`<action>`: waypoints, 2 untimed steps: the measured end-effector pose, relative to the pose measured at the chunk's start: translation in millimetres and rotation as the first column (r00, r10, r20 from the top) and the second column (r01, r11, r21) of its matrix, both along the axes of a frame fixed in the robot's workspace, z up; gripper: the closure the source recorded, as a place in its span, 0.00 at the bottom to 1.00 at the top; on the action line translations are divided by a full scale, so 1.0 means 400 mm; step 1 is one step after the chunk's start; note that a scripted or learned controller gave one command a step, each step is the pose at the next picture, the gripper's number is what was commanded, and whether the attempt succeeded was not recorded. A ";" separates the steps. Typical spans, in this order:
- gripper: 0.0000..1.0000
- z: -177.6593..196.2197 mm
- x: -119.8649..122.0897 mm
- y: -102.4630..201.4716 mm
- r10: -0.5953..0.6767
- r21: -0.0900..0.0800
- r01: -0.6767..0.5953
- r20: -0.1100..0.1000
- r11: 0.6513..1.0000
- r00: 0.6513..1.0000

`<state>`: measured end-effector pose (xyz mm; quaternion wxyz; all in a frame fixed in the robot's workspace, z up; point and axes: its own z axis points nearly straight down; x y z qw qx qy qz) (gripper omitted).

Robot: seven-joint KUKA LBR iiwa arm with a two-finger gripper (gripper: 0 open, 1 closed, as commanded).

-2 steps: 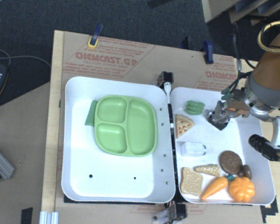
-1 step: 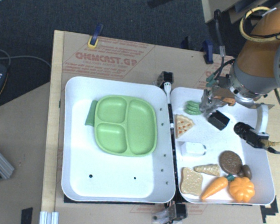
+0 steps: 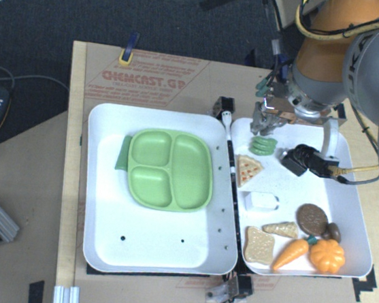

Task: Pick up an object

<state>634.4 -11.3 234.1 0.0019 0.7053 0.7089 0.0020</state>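
Here the gripper point(image 3: 267, 125) hangs at the far left corner of the right bin point(image 3: 358, 202), directly above a green ridged disc point(image 3: 263, 146); I cannot tell its state. A pizza slice point(image 3: 247, 169) lies just nearer

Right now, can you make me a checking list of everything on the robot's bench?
Surface: two shallow white bins, left bin and right bin, on a cardboard sheet.
Job's things: in the right bin, a green ridged disc, pizza slice, small white piece, brown cookie, cracker, bread slice, carrot, small pumpkin.
Clutter: green divided tray in the left bin.
Pincer: pincer just above the green disc; grip cannot be told.
Cables: yellow cable from a black part.
Surroundings: dark floor.
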 end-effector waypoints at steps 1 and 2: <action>1.00 -0.034 0.004 0.072 -0.002 0.000 0.002 -0.008 1.000 1.000; 1.00 -0.048 0.011 0.040 -0.006 -0.001 0.006 -0.008 1.000 1.000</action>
